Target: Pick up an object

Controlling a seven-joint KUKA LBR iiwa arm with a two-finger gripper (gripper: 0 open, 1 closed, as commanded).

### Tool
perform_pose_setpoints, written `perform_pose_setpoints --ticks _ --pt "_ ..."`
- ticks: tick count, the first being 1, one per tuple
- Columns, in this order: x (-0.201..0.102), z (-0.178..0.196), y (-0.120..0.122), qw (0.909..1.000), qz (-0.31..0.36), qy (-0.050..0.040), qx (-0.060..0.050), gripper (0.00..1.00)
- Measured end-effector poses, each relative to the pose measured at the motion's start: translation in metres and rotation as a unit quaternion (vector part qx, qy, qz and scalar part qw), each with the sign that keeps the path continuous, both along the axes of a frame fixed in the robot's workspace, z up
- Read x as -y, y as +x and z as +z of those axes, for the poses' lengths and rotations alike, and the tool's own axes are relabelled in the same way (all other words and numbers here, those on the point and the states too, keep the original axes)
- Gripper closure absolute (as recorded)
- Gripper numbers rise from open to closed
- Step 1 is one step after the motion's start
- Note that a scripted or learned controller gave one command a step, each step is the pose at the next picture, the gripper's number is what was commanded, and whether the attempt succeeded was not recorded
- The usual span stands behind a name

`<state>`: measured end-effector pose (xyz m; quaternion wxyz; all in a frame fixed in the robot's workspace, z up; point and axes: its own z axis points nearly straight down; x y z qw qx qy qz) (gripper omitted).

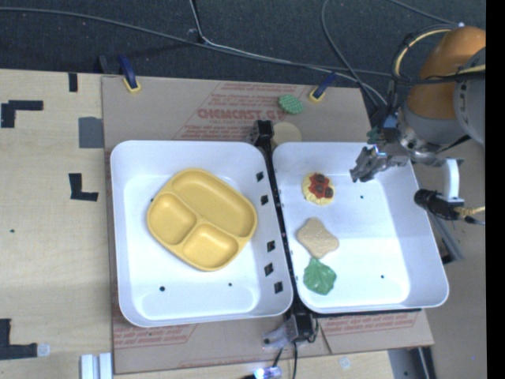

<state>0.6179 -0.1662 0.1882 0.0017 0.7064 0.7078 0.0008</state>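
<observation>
Claw [364,168]: seen above the right bin's [394,235] upper edge; whether it is spread or pressed together cannot be told.
Small pizza [318,188]: laid in the right bin, left of the claw, apart from it.
Tan bread slice [317,238]: placed below the pizza.
Green leaf piece [319,277]: just beneath the bread.
Left bin [130,212]: occupied by a yellow divided plate [202,219].

Two white bins [126,212]; one yellow tray [201,219] — three food pieces [317,238].
</observation>
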Motion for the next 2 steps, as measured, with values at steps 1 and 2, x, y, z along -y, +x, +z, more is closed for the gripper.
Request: perform_pose_setpoints --ticks 1,2 --pt "0.000 0.039 0.001 1.0000 0.000 0.0001 0.000 1.00" --pt "-0.049 0.049 -0.016 1.0000 0.002 0.0012 -0.002 1.00"
